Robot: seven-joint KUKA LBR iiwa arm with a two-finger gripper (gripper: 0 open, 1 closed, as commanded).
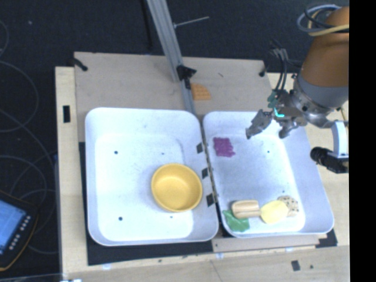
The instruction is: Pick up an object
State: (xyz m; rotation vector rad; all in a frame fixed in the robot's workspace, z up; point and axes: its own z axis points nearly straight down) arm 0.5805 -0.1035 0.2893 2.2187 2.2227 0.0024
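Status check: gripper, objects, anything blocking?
Gripper open, holding nothing, above right bin far end. Purple piece lies to its left, untouched. Nothing between them.

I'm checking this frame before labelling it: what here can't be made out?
- Green item, camera view: mostly hidden under the tan block.
- Speckled object: partly behind the yellow piece, too small to identify.
- Gripper: nothing shows between its spread jaws; arm cut off by the right edge.

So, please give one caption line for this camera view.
Open gripper above the right bin; yellow bowl in the left bin.
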